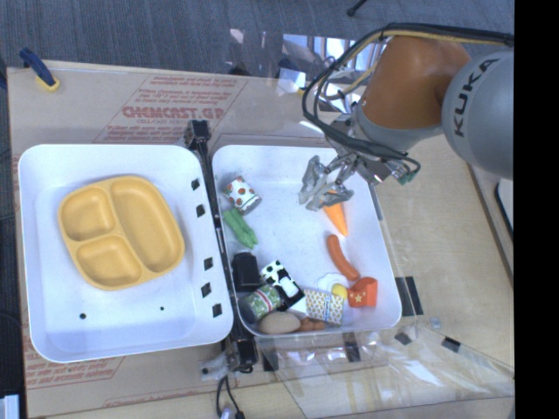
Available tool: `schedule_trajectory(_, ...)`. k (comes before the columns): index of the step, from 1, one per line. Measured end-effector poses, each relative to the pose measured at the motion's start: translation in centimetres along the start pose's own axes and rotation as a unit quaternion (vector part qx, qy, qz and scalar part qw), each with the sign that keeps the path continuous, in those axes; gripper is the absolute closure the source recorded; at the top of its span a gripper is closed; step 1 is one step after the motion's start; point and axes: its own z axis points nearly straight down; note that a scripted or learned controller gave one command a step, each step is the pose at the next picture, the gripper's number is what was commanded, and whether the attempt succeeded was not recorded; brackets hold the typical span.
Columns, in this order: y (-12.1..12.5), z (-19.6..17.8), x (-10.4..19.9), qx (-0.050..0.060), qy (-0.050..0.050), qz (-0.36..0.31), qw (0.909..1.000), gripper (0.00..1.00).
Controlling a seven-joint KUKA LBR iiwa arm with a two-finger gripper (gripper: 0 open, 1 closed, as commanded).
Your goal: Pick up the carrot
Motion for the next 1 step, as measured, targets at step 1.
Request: schedule_trajectory(1, 0.47, 9.56, 7.34, -0.002, 0.000, -0.072, 0.9974, 1.00)
